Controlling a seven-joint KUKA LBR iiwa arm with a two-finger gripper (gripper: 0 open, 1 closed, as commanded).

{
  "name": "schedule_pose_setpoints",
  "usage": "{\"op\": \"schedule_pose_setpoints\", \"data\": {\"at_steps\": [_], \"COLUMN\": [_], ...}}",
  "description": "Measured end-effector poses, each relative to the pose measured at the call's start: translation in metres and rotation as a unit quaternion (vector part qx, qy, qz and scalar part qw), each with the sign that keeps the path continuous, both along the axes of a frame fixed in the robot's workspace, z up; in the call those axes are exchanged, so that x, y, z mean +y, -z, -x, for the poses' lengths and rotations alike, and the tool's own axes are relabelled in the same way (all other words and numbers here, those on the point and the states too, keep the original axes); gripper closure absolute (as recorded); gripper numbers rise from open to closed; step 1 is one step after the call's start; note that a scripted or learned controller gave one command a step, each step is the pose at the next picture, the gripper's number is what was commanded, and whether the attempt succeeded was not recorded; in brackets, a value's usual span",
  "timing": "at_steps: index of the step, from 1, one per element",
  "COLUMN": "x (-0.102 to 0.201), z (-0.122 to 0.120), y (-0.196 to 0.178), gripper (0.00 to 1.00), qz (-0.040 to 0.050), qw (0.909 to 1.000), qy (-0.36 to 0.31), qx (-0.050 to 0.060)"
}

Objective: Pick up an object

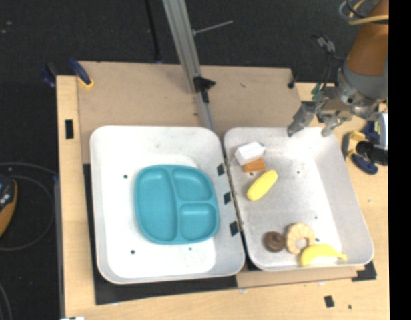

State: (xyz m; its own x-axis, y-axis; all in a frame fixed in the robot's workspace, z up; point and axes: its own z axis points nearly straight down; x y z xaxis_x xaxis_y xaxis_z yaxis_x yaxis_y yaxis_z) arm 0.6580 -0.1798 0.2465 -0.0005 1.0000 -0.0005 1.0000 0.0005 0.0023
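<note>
My gripper (311,127) hangs open over the far edge of the right bin (339,179), with nothing between its fingers. In that bin a white and orange block (249,157) lies at the far left, and a yellow lemon-shaped piece (261,185) lies just in front of it. Toward the near edge sit a brown round piece (273,241), a tan ridged piece (299,236) and a yellow banana (321,254). All of these lie well apart from the gripper.
The left bin (112,179) holds a teal divided plate (177,203). A grey metal post (185,45) rises behind the two bins. Blue and yellow clamps (363,153) sit at the bench's right edge.
</note>
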Motion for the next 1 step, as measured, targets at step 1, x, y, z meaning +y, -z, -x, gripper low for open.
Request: {"op": "schedule_pose_setpoints", "data": {"at_steps": [1], "x": [-0.0104], "z": [0.0051], "y": [0.0498], "gripper": [0.0], "qz": [0.0007], "qw": [1.0], "qy": [0.001], "qx": [0.003]}}
